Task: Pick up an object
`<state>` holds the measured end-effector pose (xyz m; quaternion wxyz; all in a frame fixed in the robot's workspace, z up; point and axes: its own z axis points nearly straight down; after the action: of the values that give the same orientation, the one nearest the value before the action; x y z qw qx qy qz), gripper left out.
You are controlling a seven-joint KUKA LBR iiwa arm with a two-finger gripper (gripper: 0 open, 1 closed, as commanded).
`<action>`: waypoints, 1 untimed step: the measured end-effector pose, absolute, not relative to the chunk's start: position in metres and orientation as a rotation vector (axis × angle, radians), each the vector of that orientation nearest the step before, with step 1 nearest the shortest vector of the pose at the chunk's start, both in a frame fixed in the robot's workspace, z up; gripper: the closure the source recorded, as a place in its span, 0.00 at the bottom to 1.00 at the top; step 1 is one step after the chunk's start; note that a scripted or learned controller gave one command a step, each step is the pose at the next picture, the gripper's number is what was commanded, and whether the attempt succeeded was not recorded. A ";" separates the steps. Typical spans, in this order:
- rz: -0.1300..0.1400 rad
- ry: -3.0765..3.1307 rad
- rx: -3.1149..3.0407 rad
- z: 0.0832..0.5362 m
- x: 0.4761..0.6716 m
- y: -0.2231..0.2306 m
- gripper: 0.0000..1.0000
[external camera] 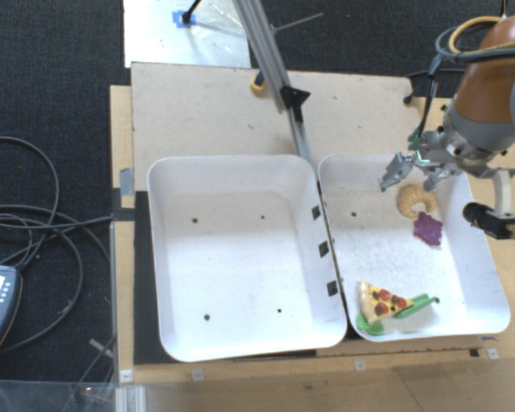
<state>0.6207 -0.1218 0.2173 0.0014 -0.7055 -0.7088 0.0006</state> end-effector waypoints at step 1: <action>-0.002 -2.227 -2.217 0.220 0.621 -0.122 0.00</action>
<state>0.6215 -0.1219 0.2196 -0.0002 -0.7054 -0.7088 -0.0005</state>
